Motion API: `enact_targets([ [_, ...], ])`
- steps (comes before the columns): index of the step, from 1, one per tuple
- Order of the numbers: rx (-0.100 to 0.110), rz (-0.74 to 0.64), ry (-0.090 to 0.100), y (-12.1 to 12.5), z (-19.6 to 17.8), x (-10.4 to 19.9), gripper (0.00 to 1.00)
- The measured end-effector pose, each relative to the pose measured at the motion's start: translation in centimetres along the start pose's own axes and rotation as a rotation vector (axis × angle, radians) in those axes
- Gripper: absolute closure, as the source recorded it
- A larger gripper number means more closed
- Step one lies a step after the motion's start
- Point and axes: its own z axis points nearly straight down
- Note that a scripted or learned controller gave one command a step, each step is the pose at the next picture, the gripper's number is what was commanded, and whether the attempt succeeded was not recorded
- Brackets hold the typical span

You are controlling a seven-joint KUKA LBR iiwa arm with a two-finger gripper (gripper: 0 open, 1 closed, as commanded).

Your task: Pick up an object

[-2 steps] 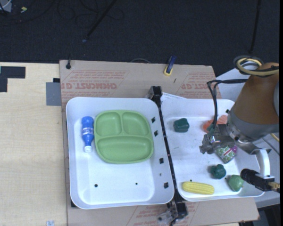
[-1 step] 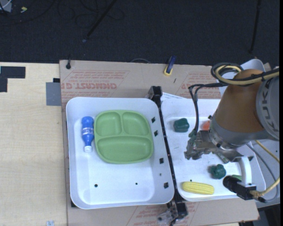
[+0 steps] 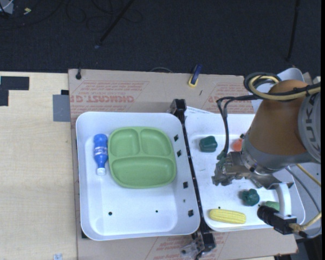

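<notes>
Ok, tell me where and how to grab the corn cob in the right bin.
Take the corn cob across its middle, coming straight down from above. It lies flat and lengthwise along the right bin's near wall, so the jaws should probably straddle its narrow width, not its ends. The near wall is close, so one jaw has little room there. The gripper sits farther up the bin.

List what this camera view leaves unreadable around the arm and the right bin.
- Hand: dark and small under the wrist; its state is unreadable.
- Orange object in the right bin: mostly covered by the arm, shape unclear.
- Light green item: partly behind the white bracket, identity unclear.
- Dark green object: blurred, kind uncertain.
- Blue bottle label: too small to read.
</notes>
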Motion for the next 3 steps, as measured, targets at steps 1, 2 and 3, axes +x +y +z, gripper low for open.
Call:
enact_targets([
  [1,0.002,0.000,0.000,0.2,-0.2,0.3,1.00],
  [2,0.000,0.000,0.000,1.3,-0.4,0.4,1.00],
  [3,0.004,0.002,-0.001,0.9,1.6,0.2,1.00],
])
